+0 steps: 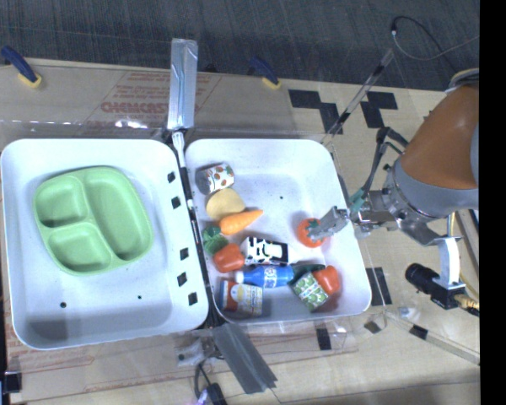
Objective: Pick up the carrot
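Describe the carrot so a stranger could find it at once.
Look in the right bin, the one crowded with toy food, not the one holding the green divided plate. Near its left wall, below a pale yellow piece, lies the carrot: orange, long, tapering rightward to a point.

Orange tapered carrot [240,220] with green top. Beside it, pale yellow rounded lump [224,202]; below it, black-and-white cow-patterned block [264,250] and blue bottle [270,274]. Right of it, red-orange tomato [307,230]. Left of it, light green divided plastic plate [90,218] in a white shallow bin [25,310]. Tan wooden counter [405,361] with black square marks.
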